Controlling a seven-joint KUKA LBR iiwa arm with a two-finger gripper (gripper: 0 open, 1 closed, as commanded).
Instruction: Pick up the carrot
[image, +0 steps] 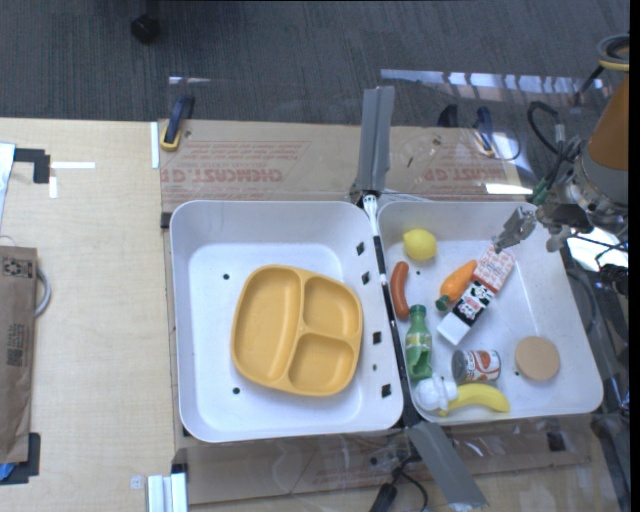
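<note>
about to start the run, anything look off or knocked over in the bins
Nothing spilled or damaged. The green bottle and milk carton lie on their sides in the right bin, the carrot wedged against the carton.

The carrot (457, 279) — a short orange piece with a green stem end — lies tilted in the right bin, thick end up toward the far right, its side touching a small carton.

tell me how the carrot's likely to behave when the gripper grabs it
The carrot looks like a stiff toy, probably light. Its tapered, rounded shape could slip from a pinch or roll. It lies against the milk carton, so that may get nudged too.
</note>
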